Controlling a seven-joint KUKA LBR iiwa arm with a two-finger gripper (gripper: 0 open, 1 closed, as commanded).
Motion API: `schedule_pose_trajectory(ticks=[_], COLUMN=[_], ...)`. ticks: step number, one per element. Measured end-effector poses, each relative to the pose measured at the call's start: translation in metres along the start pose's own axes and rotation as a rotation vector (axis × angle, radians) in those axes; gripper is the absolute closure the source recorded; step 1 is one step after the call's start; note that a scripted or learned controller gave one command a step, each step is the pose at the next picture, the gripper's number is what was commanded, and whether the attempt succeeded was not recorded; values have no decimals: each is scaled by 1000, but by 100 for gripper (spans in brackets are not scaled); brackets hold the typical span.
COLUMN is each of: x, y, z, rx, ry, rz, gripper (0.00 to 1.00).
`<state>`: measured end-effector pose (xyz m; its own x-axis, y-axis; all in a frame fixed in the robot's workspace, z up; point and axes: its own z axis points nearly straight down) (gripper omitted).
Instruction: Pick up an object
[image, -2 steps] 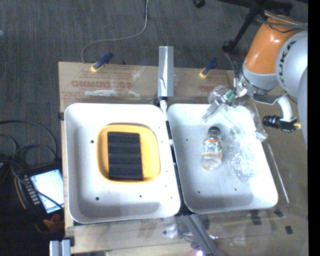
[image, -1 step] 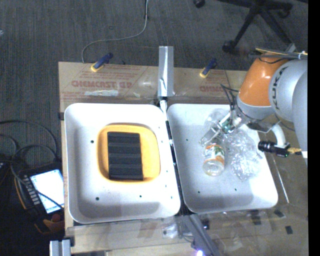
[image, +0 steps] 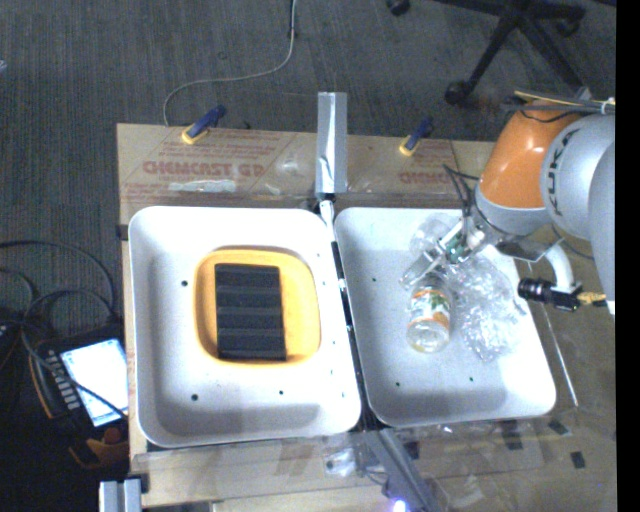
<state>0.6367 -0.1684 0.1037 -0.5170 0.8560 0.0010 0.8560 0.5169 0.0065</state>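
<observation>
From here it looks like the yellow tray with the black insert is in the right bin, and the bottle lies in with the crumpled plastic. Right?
Not quite. The camera view shows the yellow tray with the black insert in the left bin. The bottle does lie with the crumpled plastic, in the right bin.

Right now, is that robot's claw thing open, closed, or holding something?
End effector: cannot be told; it sits low in the right bin among clear plastic wrapping, just above a small bottle.
</observation>
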Motion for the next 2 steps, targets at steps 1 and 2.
schedule_pose_trajectory(ticks=[1,2], x=[44,69], y=[39,72], z=[-127,-83], rx=[4,7], ry=[-2,-1], rz=[-145,-160], gripper=[100,100])
